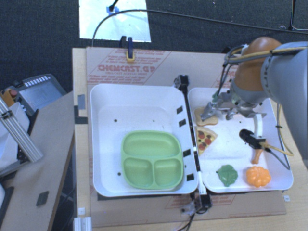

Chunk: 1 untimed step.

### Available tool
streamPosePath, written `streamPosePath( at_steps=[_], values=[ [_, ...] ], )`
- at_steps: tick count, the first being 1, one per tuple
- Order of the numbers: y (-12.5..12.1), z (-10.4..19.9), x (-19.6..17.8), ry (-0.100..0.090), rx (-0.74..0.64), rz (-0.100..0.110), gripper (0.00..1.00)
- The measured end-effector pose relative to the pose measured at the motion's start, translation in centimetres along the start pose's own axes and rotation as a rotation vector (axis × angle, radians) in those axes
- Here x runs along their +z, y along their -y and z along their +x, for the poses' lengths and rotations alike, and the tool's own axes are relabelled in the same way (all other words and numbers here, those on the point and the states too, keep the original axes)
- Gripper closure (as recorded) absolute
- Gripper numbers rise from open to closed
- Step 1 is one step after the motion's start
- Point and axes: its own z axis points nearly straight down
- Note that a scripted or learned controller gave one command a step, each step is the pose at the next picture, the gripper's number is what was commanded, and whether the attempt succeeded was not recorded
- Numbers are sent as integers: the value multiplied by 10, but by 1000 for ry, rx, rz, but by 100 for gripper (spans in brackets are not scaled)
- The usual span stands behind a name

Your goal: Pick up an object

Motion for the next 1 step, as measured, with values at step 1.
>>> streamPosePath(
  at_steps=[1],
  values=[
    [-1, 0, -13, 0, 0, -4, 100]
  ],
)
